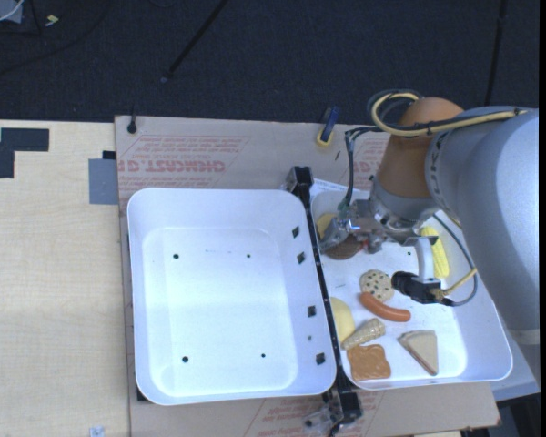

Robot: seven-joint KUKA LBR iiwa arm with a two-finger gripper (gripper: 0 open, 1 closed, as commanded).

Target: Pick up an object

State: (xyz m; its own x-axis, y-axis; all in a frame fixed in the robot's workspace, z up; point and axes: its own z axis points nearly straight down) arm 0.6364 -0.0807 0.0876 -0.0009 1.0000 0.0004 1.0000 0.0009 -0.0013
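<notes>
A: Where was the pincer (pixel 350 230) seen?

B: Low in the far left corner of the right bin (pixel 491 371), over a brown item (pixel 343 248) beside a yellow piece (pixel 326 226). Whether it was released or clenched couldn't be told; wrist and cables were in the way.

A: Nothing judged as held, then?

B: Nothing was seen gripped. The brown item was partly covered, so what it is can't be said.

A: Other candidates?

B: Toy foods, nearer in the same bin: a spotted cookie (pixel 376 282), a sausage (pixel 385 309) just below it, a toast slice (pixel 369 361), a pale wedge (pixel 421 349). The left bin (pixel 218 299) was bare of items.

A: How would they handle?

B: Probably light, stiff plastic, smooth, so apt to slip or skid on the bin floor. The sausage would best be taken across its narrow middle; the cookie across its edges. Flat pieces like the toast were judged harder, lying low.
</notes>
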